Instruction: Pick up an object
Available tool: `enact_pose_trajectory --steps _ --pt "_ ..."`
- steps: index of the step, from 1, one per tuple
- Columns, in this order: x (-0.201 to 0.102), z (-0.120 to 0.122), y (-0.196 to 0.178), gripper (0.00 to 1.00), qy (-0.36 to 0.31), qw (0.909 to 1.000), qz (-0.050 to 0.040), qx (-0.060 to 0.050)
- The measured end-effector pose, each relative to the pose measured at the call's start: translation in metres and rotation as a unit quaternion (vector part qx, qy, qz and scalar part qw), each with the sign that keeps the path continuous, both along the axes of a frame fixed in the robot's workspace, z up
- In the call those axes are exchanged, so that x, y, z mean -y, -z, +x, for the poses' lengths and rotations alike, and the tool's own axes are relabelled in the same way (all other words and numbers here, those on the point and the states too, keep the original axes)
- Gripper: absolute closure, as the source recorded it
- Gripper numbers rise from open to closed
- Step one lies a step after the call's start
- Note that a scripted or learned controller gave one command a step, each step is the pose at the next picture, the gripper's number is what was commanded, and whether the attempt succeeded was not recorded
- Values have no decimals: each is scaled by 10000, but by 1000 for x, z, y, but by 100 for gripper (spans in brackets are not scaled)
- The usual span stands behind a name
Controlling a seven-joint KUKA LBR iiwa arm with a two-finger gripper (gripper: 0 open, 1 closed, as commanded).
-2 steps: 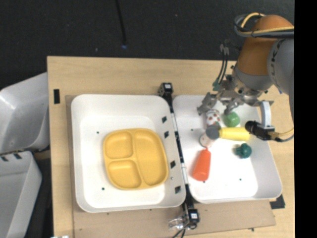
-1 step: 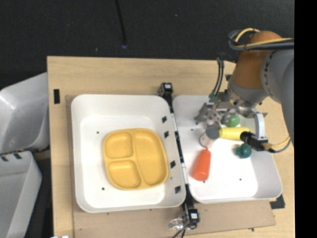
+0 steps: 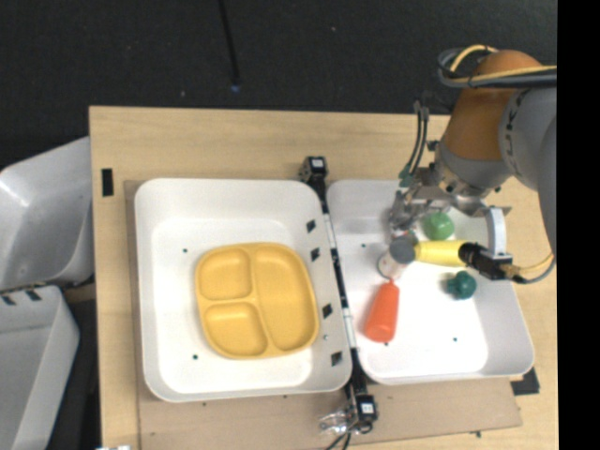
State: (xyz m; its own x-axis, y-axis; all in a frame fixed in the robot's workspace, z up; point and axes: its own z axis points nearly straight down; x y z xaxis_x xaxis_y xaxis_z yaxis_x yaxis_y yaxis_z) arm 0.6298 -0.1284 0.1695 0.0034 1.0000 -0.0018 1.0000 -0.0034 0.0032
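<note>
The right bin (image 3: 487,345) holds several small objects. An orange bottle-shaped piece (image 3: 382,312) lies near its left wall. A yellow oblong object (image 3: 439,253) with a dark tip lies across the middle, with a green round object (image 3: 438,225) just behind it and a dark teal object (image 3: 460,285) in front of it. My gripper (image 3: 403,240) is low over the bin's upper left part, right beside the left end of the yellow object and the green one. A small grey-white piece (image 3: 389,267) sits just below the gripper.
The left bin (image 3: 159,345) holds a yellow divided plate (image 3: 255,300). A ridge with black clips (image 3: 333,279) separates the two bins. The arm with its orange band (image 3: 478,111) leans in from the upper right over the right bin's back edge.
</note>
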Motion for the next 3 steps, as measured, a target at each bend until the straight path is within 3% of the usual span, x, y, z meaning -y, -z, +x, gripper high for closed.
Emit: enact_pose_trajectory --steps 2,3 --pt "5 -8 -109 100 -33 10000 2 15" --pt "-35 -25 -96 100 -36 10000 7 -16"
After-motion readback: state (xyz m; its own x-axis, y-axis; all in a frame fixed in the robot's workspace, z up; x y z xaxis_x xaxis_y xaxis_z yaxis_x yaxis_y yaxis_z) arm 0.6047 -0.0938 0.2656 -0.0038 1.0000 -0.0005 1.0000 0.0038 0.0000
